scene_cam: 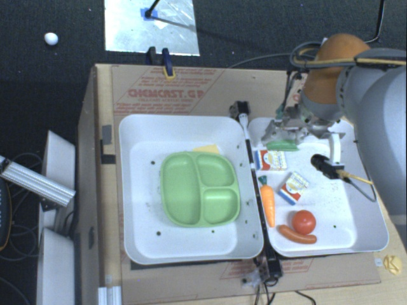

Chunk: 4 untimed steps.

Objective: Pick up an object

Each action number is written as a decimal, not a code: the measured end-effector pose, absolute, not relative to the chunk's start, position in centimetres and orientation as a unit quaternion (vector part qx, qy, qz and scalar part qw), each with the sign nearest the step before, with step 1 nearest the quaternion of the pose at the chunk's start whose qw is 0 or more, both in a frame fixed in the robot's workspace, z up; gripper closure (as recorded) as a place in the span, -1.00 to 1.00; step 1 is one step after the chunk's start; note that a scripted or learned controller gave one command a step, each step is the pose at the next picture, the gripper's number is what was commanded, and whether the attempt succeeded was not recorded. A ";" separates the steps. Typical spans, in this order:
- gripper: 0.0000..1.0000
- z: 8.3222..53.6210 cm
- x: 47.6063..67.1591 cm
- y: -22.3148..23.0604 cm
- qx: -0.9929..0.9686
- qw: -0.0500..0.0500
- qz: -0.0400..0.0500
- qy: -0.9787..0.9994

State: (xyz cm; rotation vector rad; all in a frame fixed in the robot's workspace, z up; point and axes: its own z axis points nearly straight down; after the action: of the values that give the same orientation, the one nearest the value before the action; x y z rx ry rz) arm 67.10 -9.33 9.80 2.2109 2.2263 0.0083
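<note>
Two white bins (146, 170) are being carried side by side on a cardboard-covered bench (191, 91). The gripper (289, 132) is being hung over the right bin's far end, and its grip cannot be made out. A green object (282, 145) is lying just beneath it, with a carrot (268, 205) and tomato (304, 221) nearer the camera.

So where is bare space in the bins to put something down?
Free: left bin floor around the green divided plate, and right bin floor right of the tomato. Crowded: by the divider, with carrot and sausage.

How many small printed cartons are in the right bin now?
2: one carton at the bin's left wall, just below the gripper; the other carton mid-bin, right of the carrot. The arm may hide more.
</note>
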 end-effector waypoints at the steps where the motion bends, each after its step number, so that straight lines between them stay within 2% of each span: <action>1: -1.00 8.6 66.9 -10.0 0.707 0.002 0.001 0.708; 2: 1.00 9.9 67.1 -10.0 0.706 0.004 0.003 0.708; 3: -1.00 9.9 67.1 -10.0 0.706 0.004 0.003 0.708; 4: -1.00 8.6 67.0 -9.3 0.705 0.002 0.001 0.709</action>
State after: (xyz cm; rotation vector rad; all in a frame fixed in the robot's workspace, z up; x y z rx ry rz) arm 66.96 -9.27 8.58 2.2135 2.2239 0.0036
